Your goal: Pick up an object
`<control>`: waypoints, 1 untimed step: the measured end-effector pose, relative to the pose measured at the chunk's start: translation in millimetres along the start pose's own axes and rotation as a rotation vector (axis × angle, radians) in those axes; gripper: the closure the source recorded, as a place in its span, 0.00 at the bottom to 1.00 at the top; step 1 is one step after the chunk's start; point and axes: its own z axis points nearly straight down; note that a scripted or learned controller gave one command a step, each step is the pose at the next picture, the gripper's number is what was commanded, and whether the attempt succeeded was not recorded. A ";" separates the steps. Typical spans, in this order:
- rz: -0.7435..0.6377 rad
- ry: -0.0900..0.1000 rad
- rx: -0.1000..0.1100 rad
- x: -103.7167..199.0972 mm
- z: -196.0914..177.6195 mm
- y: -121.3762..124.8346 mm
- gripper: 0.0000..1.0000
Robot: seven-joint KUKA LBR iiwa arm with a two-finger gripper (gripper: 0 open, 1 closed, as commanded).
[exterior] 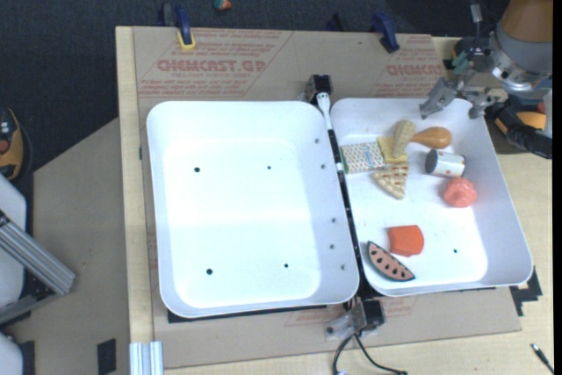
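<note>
A cardboard-topped bench (263,57) bears two white bins, the left bin (176,277) beside the right bin (505,233).

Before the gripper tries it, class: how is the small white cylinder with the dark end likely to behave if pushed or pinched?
The white cylinder lies on its side, so a push would probably roll it. Its smooth round wall may slip from the fingers. It looks small, so probably light.

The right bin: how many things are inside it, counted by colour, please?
Right bin:
Orange or red: 3 (oval piece, block, watermelon slice)
Pink: 1
Tan: 2 (upper piece, wedge)
White cylinder: 1
Pale patterned square: 1
Total: 8
</note>
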 end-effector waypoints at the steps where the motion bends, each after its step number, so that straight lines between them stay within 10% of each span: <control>1: -0.002 -0.008 -0.019 9.3 87.2 -59.9 0.00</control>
